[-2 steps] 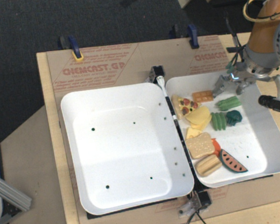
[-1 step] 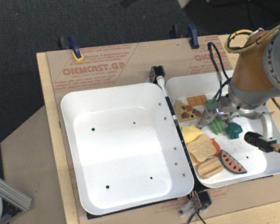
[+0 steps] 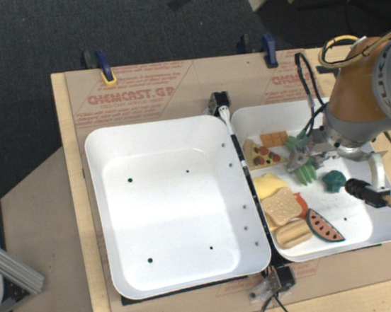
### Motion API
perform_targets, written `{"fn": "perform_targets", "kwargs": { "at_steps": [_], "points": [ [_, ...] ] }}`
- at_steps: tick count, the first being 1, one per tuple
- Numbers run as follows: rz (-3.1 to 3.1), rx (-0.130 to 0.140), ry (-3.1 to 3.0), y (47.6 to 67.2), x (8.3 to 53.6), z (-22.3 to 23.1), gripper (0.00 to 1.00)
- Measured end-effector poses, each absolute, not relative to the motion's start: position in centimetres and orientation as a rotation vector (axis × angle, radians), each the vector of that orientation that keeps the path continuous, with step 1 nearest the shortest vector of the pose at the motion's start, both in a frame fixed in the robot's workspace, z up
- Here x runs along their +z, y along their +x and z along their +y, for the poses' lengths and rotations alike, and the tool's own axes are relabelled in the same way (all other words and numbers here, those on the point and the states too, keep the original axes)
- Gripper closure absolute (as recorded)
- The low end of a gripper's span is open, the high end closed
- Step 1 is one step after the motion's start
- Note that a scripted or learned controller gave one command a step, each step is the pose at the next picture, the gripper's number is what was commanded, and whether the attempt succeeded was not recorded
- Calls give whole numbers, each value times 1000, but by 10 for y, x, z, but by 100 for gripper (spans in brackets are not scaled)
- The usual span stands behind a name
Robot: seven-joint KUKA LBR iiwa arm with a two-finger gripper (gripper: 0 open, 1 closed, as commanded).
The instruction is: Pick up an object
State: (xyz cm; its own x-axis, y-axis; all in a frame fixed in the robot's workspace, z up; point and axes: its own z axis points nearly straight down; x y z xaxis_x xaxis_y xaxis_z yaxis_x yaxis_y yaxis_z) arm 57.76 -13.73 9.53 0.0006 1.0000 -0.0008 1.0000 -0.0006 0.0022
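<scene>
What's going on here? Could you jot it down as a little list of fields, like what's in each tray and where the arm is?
left bin: white, shallow, nothing lying in it
right bin: white, holds toy food
toy food: pizza slice, cracker, cheese wedge, toast, bread roll, watermelon slice, teal piece
arm: grey with orange band, reaching in over the right bin
gripper: low over the right bin's upper middle, at a green item
held object: cannot tell

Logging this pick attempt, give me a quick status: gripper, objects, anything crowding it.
Gripper low in right bin, fingers unclear. Toy food clustered: green piece, teal piece, watermelon slice. Nothing seen held.
</scene>
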Motion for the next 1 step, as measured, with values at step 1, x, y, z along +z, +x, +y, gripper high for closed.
{"fn": "perform_targets", "kwargs": {
  "at_steps": [1],
  "points": [
    [2234, 21, 2201, 606, 191, -8, 100]
  ]
}}
